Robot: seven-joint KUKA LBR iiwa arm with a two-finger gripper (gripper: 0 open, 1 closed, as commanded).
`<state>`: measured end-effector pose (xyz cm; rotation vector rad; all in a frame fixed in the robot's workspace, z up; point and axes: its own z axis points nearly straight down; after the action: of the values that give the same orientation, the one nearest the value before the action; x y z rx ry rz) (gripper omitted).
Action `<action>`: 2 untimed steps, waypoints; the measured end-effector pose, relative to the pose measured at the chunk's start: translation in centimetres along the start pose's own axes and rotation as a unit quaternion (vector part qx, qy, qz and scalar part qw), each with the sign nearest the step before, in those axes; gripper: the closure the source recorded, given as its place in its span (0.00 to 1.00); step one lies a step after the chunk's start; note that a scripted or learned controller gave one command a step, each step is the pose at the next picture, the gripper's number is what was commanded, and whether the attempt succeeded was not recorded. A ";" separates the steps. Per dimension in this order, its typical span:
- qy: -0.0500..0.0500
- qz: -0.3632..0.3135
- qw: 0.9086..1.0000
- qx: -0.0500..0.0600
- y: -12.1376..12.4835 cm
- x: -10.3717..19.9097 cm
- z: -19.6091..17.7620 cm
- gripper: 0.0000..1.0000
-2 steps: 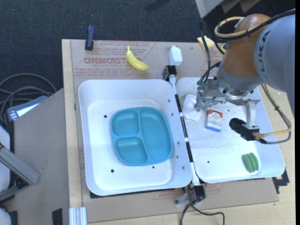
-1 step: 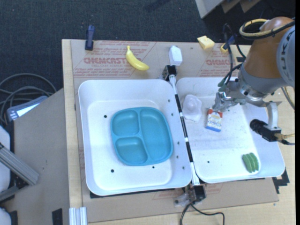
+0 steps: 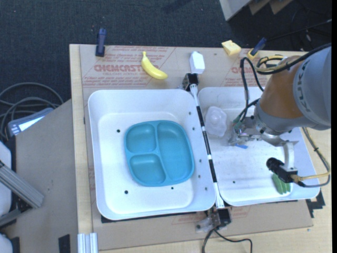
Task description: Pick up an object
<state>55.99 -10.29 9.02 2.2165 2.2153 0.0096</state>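
Over the right white bin (image 3: 253, 194), the gripper (image 3: 239, 136) hangs low beside a clear crumpled plastic cup (image 3: 215, 120); its grip cannot be told. Nearer right lies a green object (image 3: 281, 185), while a blue divided plastic plate (image 3: 158, 153) fills the left white bin (image 3: 105, 157).

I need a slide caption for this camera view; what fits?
KUKA arm's gripper low in the right bin beside a clear plastic cup; blue divided plate in the left bin.

Glossy blue plastic plate (image 3: 159, 153); smooth white plastic bins (image 3: 105, 115).
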 end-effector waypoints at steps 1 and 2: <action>0.000 0.000 1.000 -0.001 0.1 0.0 -1.0 1.00; -0.001 0.000 1.000 0.001 3.2 0.3 -0.1 1.00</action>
<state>59.23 -10.04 9.10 2.2158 2.2151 0.0062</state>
